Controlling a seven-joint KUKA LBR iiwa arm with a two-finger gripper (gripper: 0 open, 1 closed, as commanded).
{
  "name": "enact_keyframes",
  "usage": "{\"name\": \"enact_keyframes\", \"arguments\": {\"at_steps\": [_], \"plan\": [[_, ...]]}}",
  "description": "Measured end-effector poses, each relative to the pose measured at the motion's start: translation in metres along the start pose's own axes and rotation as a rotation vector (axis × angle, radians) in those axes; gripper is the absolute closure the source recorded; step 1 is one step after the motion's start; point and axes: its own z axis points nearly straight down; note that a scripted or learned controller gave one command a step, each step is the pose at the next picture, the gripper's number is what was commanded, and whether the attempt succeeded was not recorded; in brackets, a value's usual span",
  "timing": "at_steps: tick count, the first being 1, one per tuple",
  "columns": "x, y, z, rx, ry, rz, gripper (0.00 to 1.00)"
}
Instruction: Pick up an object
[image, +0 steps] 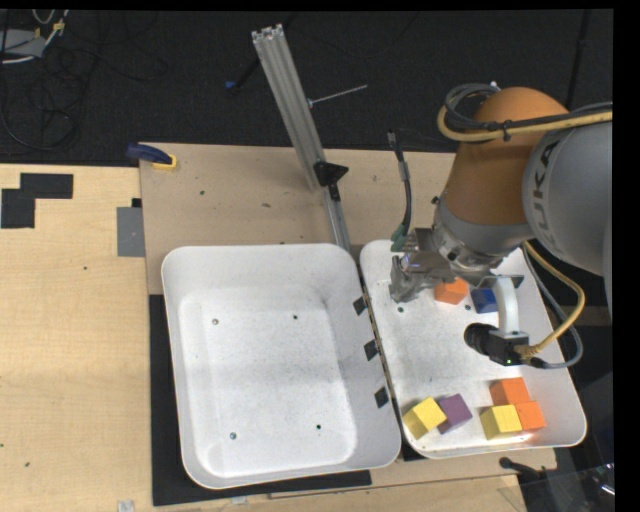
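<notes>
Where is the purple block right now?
The purple block lies in the right bin, near its front edge, touching a yellow block on its left.

A robotics lab: a plywood bench (70, 300) bearing two white bins (190, 270), an aluminium camera mast (295, 110); loose cables (30, 40) on black flooring

Seemingly partial "KU" lettering on grey arm (572, 190)
</notes>
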Motion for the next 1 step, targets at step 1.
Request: {"name": "enact_keyframes", "arguments": {"at_steps": [1], "plan": [[0.0514, 0.0155, 0.0188, 0.001, 0.000, -0.001, 1.00]]}}
